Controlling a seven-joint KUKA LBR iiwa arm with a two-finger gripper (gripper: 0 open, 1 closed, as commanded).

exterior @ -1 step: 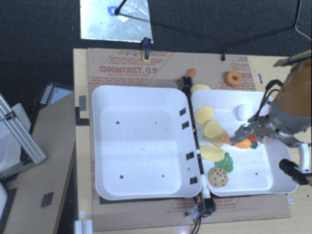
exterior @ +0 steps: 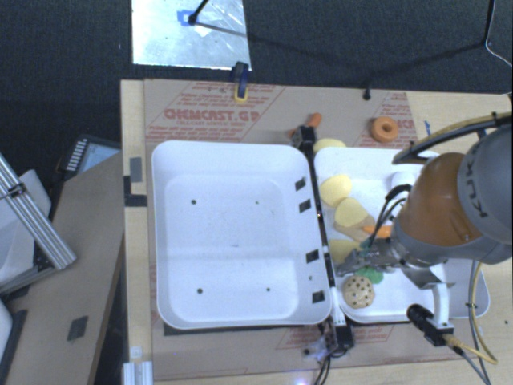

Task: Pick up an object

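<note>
Cookie (exterior: 358, 292) lies just below tool (exterior: 369, 257).

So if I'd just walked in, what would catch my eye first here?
Probably the bulky grey arm with its orange band, reaching in from the right over the right bin. Under it lie pale yellow pieces and a round tan ball with holes. A small donut sits alone on the bench behind that bin.
</note>
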